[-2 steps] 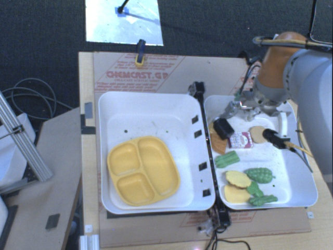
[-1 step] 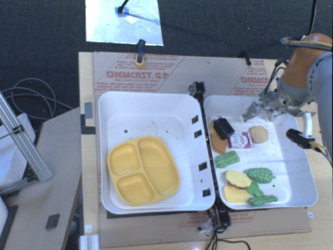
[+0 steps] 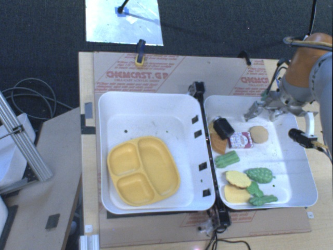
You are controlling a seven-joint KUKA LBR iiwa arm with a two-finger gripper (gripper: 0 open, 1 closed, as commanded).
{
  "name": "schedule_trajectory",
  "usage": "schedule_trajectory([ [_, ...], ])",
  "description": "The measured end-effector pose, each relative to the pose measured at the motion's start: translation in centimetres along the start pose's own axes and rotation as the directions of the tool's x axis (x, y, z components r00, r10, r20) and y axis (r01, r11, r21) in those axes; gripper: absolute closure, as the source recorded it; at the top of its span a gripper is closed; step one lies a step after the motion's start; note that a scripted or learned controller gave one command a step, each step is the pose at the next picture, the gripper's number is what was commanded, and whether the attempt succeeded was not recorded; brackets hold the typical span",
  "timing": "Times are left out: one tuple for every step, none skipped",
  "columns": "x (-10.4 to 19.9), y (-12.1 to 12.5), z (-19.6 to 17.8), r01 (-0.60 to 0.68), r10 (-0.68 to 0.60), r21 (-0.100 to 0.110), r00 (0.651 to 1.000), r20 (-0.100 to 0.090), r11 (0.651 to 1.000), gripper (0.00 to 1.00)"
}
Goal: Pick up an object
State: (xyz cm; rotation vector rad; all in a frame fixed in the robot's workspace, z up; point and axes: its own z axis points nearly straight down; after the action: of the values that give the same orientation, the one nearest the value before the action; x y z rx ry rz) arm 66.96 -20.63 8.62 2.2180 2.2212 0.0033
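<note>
your gripper (image 3: 261, 108) hovers above the right bin (image 3: 302, 191), fingers spread; tan round cookie (image 3: 258, 134) lies just below them, untouched.

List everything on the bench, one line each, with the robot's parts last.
left bin: 1, white, left half of bench
right bin: 1, white, right half of bench
divided tray: 1, yellow, in left bin
black block: 1, black, right bin, upper left
red-and-white packet: 1, right bin, beside the round tan piece
round tan piece: 1, tan, right bin
green toy foods: about 4, green, lower right bin
yellow toy foods: 2, yellow, lower right bin
arm: 1, grey and orange, upper right
tool: 1, above right bin's top edge
</note>
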Motion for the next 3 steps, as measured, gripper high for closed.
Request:
schedule_trajectory([
  [0.0, 0.0, -3.2, 0.0, 0.0, -0.003, 1.0, 0.001, 1.0, 0.0],
  [7.1, 0.0, -4.6, 0.007, -0.007, 0.0, 1.0, -0.001, 1.0, 0.0],
  [11.4, -0.1, 0.4, 0.006, -0.006, 0.004, 1.0, -0.002, 1.0, 0.0],
])
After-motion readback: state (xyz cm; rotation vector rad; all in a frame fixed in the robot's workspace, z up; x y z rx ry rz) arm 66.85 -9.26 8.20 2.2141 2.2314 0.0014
